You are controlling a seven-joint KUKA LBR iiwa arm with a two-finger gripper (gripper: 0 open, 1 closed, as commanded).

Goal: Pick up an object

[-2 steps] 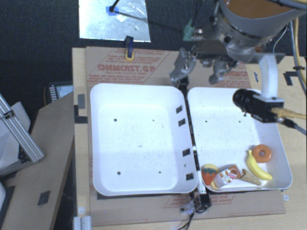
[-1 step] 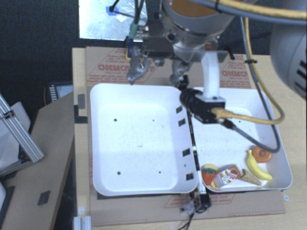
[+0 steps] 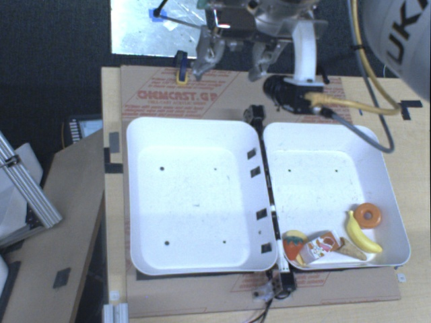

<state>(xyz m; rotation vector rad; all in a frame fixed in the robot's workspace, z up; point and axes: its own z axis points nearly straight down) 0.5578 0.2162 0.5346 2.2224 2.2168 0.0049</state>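
The bench (image 3: pixel 113 106) is of pale wood colour, and a brown cardboard sheet (image 3: pixel 176 94) with red print lies on it under the two white bins. Behind the bench the floor is dark, with one shiny metal plate (image 3: pixel 145 19) that carries a bit of blue tape. At the left there is an aluminium profile (image 3: pixel 27 190) lying at a slant, beside a lower tan surface. The left bin (image 3: pixel 192 197) shows just its white floor with small dark dots. The right bin (image 3: pixel 330 194) holds all the objects, gathered in its near right corner: a yellow banana (image 3: pixel 360 234), an orange doughnut-shaped ring (image 3: pixel 368 214) touching the banana's upper end, a red and white packet (image 3: pixel 318 247), a reddish-orange fruit (image 3: pixel 293 244) near the wall between the bins, and a small tan piece (image 3: pixel 353 251) beside the banana. The gripper (image 3: pixel 230 66) hangs at the far side, above the cardboard and beyond both bins — its two fingers stand apart, with nothing between them. A yellow cable (image 3: pixel 350 103) and a grey one run from the arm over the far edge of the right bin.
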